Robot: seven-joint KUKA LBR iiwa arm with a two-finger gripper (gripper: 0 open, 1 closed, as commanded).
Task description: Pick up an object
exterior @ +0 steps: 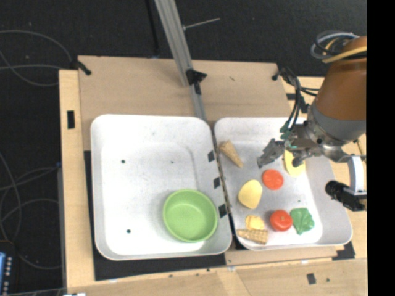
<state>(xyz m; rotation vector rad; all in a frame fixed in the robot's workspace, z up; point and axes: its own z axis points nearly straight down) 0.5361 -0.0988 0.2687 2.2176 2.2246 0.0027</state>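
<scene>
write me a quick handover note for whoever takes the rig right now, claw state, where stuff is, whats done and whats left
Claw: open, holding nothing, low over the right bin, near the yellow piece and the orange-red ball.
Right bin also holds: cone, yellow lemon-like fruit, red tomato, green piece, waffle-like piece.
Left bin: green bowl.
Done: nothing picked up yet.
Left: close on one object and lift it.
</scene>
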